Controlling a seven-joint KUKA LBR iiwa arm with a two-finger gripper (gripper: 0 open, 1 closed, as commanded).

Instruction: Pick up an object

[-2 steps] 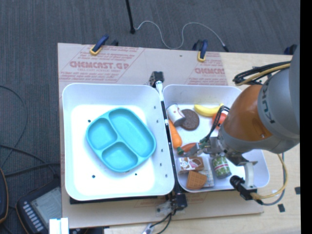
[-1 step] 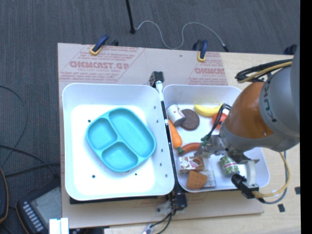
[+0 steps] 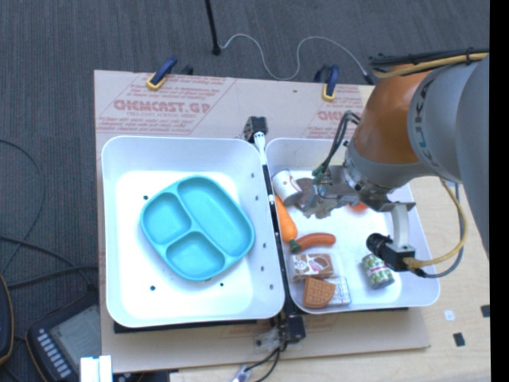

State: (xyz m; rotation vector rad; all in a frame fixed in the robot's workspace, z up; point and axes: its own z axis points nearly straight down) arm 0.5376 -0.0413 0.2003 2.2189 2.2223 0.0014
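Note:
My gripper point(image 3: 316, 203) hangs low over the upper middle of the right bin point(image 3: 421, 293). A white cylinder point(image 3: 285, 185) lies just to its left, and an orange carrot point(image 3: 285, 220) rests against the bin's left wall below that. Under the gripper lies a red-orange sausage point(image 3: 315, 241). A small red object point(image 3: 359, 207) peeks out from beneath the wrist, mostly hidden. Nearer the front sit a brown-and-white packet point(image 3: 313, 265), a waffle-like piece point(image 3: 318, 294) and a green can point(image 3: 378, 271). I see nothing held by the gripper.
The left bin point(image 3: 119, 293) holds a blue divided plate point(image 3: 196, 227). A black divider clamp point(image 3: 256, 127) sits at the top between the bins. The arm's yellow cable point(image 3: 445, 253) loops over the right bin's right side.

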